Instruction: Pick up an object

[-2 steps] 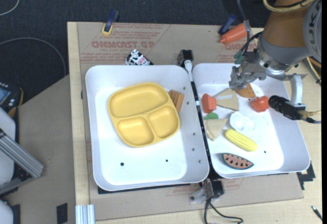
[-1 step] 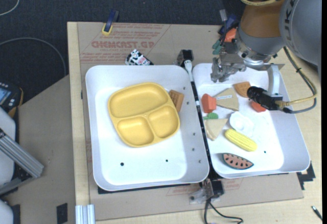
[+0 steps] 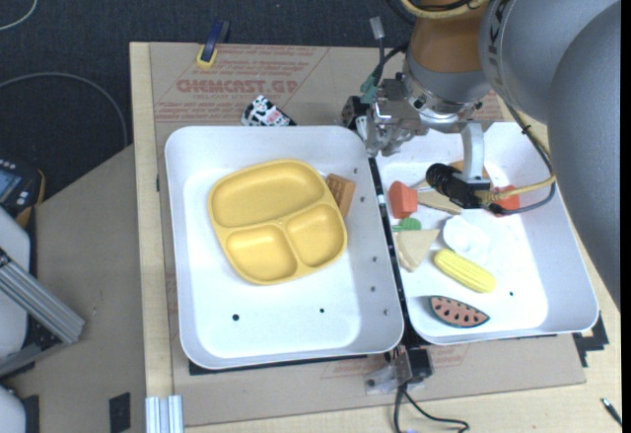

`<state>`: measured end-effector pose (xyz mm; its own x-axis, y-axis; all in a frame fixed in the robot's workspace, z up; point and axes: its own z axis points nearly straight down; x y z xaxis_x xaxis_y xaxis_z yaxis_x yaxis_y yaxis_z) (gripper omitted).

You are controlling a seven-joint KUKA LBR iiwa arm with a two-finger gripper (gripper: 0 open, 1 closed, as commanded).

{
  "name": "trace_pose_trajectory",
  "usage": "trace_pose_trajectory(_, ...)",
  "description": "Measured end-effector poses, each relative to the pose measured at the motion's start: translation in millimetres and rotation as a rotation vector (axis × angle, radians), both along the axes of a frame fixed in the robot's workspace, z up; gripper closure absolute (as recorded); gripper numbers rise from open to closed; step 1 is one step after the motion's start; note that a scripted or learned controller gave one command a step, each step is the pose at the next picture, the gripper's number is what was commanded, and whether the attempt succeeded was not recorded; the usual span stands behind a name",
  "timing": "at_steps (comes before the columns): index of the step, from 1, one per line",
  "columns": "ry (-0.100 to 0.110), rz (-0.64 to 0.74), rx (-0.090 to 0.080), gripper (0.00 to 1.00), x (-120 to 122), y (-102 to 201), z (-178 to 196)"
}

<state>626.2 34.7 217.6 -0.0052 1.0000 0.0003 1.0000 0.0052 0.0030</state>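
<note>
A cluster of toy foods is seen along the left side of the right-hand bin (image 3: 527,278). A red piece (image 3: 402,197) is set nearest the divider, with a small green piece (image 3: 409,222) touching it on the near side, a cream wedge (image 3: 416,247) nearer still, a yellow corn cob (image 3: 465,270) lying aslant beside the wedge, and a watermelon slice (image 3: 458,311) laid flat near the front rim. A white disc (image 3: 470,236) is placed just behind the corn cob. The gripper (image 3: 385,133) is held over the rear rim where the two bins meet, behind the red piece and apart from it; whether it is open or closed cannot be told from this angle. In the left-hand bin (image 3: 286,327), a yellow divided plate (image 3: 278,221) is laid askew, and a brown piece (image 3: 342,191) is tucked against its right edge. Both bins are borne on a cardboard sheet (image 3: 237,76), on which a black-and-white object (image 3: 266,112) is seen just behind the left-hand bin and a blue-and-yellow item (image 3: 210,44) at the far edge.
</note>
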Motion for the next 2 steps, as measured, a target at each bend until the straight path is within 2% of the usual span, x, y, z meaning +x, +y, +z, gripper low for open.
trace_pose_trajectory(1, 0.000, -0.004, -0.001, 1.00, 3.2, 6.8, -1.4)
trace_pose_trajectory(2, -0.002, -0.003, 0.000, 1.00, -1.2, 13.7, 18.2)
